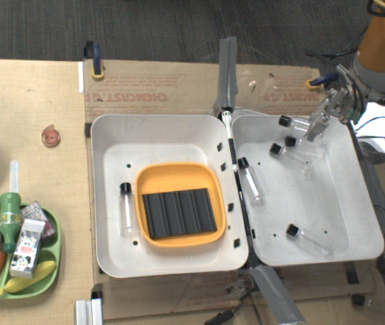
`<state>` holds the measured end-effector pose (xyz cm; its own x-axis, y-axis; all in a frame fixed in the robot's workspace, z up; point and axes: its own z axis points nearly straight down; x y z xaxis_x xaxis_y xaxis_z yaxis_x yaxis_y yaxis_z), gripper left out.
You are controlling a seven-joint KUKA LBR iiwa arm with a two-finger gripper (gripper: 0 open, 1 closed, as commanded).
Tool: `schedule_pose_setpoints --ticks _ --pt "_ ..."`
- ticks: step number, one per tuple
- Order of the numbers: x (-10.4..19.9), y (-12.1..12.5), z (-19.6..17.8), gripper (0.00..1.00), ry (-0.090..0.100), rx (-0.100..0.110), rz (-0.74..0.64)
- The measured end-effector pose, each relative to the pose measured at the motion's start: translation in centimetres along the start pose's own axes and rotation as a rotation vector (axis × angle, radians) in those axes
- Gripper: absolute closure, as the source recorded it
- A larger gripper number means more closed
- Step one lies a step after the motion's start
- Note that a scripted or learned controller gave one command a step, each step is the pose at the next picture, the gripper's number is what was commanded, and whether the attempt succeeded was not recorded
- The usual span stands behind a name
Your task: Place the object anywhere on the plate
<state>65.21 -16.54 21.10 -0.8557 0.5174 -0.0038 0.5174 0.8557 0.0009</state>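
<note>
At two o'clock over the right bin (355, 249), the tool (316, 128), its grip state unclear, hovers by clear vials (294, 122); it should grasp one squarely, then carry it to the orange plate (179, 173) at nine o'clock.

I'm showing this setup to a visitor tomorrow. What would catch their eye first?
Probably the orange plate in the left bin, with a dark ribbed block lying on it. Next, the clear black-capped vials scattered in the right bin, and the arm's gripper at that bin's far right corner.
</note>
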Motion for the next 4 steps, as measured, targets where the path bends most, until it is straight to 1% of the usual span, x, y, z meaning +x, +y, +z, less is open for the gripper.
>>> schedule_pose_setpoints --ticks 1,2,3,4 --pt "0.0 0.0 0.0 0.0 0.0 0.0 0.0" --pt "0.9 -4.0 -18.0 0.0 -0.001 -0.001 -0.15" --pt "10.7 -7.3 -13.5 0.0 0.002 0.0 -0.136" --pt "8.8 -11.6 -5.2 0.0 0.003 -0.002 -0.665"
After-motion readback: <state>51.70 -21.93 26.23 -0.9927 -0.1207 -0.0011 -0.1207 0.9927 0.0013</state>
